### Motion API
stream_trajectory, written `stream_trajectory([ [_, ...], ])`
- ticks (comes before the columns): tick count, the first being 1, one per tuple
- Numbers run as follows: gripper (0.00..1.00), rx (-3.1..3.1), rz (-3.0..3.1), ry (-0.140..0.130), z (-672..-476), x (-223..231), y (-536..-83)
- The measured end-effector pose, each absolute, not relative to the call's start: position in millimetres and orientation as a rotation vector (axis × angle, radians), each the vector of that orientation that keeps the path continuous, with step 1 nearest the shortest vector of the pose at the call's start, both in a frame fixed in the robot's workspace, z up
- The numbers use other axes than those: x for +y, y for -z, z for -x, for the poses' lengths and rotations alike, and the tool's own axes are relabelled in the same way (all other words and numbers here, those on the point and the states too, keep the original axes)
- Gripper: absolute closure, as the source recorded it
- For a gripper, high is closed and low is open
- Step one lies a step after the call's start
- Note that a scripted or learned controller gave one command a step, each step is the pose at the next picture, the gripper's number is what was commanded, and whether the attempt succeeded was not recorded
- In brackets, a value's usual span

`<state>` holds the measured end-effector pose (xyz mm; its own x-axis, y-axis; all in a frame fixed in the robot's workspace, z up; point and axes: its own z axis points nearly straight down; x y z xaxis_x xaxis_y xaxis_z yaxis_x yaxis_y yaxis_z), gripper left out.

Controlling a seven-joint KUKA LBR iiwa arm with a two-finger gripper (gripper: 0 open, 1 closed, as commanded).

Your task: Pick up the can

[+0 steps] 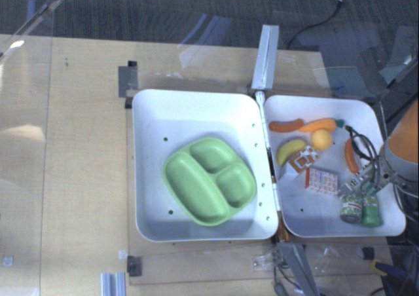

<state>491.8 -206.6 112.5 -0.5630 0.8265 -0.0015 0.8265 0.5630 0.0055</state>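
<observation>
The claw [362, 186], thin metal fingers under a grey wrist, hangs at the right bin [296, 219]'s near right corner; whether it is clenched or released cannot be told. Directly below it lies the can [351, 209], a small cylinder with a green printed label, touching a green bottle [370, 213]. Left of the claw lie a patterned box [322, 181] and a smooth banana [289, 151]. Far left, a glossy green divided plate [208, 179].

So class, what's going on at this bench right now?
A grey robot arm reaches in from the right, its pincer low over the right bin, just above a can and a green bottle in the near right corner. Toy food lies further back. The left bin holds a green divided plate.
</observation>
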Motion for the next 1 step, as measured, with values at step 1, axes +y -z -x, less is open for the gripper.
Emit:
stream_trajectory([
  [1,1.0,2.669,-1.649,-0.002,-533.3,-204.6,-198.7],
])
